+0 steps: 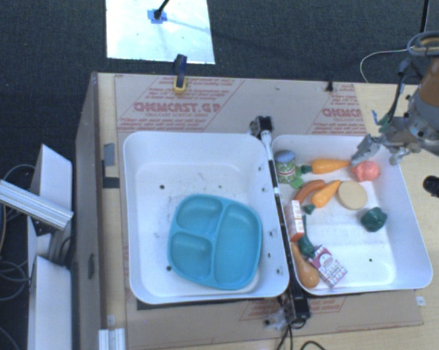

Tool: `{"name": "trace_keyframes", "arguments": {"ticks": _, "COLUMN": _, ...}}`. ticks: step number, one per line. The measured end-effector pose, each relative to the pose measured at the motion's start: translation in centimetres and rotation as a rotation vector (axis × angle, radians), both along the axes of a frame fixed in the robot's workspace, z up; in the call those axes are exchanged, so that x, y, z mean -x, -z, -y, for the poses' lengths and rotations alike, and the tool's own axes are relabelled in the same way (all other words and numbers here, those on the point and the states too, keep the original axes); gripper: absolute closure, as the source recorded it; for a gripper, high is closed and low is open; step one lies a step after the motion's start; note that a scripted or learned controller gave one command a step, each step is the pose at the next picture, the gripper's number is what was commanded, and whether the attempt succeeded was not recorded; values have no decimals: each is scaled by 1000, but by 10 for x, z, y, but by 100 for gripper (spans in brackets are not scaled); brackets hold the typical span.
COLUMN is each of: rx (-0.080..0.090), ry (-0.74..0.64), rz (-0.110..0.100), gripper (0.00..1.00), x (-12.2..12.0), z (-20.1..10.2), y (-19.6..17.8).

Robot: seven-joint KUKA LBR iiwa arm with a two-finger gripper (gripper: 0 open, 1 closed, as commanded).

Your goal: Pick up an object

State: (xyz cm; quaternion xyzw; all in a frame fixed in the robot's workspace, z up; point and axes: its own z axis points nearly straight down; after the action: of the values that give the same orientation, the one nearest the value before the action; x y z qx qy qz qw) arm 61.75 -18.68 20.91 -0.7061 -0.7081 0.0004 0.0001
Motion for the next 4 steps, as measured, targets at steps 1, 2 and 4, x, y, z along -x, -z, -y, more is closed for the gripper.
{"name": "trace_keyframes", "arguments": {"ticks": 1, "rx": -2, "ry": -2, "rz": -3, "gripper": 0, "x": -9, "z": -69, "y": 82}}
{"name": "trace_keyframes", "arguments": {"ticks": 2, "rx": 2, "ry": -2, "rz": 7, "gripper": 0, "x": 14, "z": -102, "y": 105}}
{"name": "trace_keyframes", "arguments": {"ticks": 4, "rx": -1, "ry": 1, "rz": -1, "gripper": 0, "x": 14, "z": -64, "y": 127}}
